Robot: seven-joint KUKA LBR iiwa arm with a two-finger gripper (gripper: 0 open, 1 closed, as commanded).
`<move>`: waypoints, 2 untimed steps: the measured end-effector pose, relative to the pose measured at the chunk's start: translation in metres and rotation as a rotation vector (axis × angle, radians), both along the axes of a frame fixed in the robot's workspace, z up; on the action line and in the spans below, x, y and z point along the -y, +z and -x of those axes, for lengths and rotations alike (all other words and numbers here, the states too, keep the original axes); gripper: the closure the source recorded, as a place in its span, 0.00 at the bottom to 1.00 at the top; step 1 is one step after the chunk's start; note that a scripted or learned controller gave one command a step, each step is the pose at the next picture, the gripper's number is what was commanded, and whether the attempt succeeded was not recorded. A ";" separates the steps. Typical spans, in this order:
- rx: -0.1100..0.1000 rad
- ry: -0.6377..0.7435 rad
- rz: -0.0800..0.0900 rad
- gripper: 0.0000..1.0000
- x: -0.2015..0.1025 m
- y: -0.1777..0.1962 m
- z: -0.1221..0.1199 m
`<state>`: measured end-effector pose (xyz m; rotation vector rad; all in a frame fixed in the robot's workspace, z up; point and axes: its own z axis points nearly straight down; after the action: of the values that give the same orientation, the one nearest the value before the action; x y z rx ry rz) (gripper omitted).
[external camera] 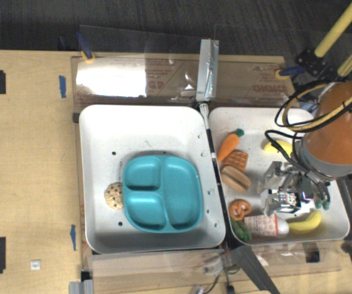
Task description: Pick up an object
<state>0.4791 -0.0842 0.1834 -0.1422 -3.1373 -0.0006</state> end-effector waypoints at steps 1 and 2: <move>0.002 -0.298 -0.001 1.00 -0.035 0.001 -0.003; 0.002 -0.307 0.000 1.00 -0.021 0.001 -0.001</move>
<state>0.4804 -0.0635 0.1847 -0.6213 -3.0809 -0.0010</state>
